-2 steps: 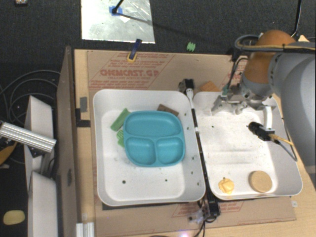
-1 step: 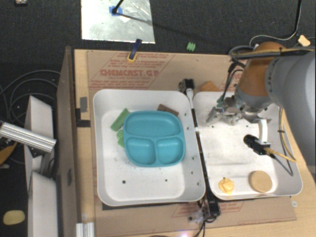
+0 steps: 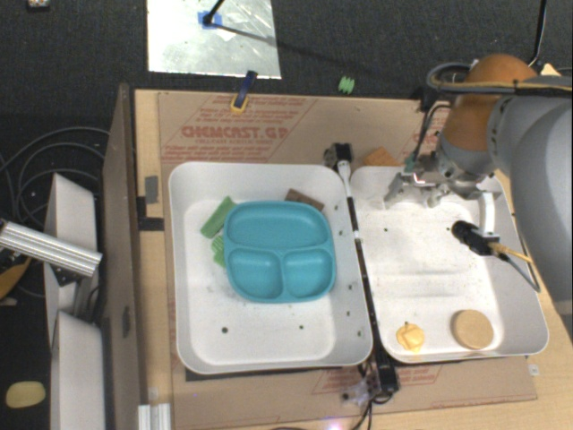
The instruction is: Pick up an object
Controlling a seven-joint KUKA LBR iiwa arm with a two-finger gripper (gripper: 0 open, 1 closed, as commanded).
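Here I am, gripper (image 3: 419, 186) hanging over the far edge of the right bin (image 3: 421, 271), close to the rim it shares with its neighbour. Open or closed, I cannot tell from this angle. Plenty of room below me: flat white floor, lightly speckled, running to the near edge. Down there a tan round disc (image 3: 472, 328) lies flat, and a small lumpy yellow piece (image 3: 410, 336) sits near it, apart. Over in the left bin (image 3: 260, 334), a smooth blue tray (image 3: 277, 251) with three compartments takes the middle. Green strips (image 3: 216, 216) poke out from under its left side, and a brown block (image 3: 304, 199) sits at its far edge.
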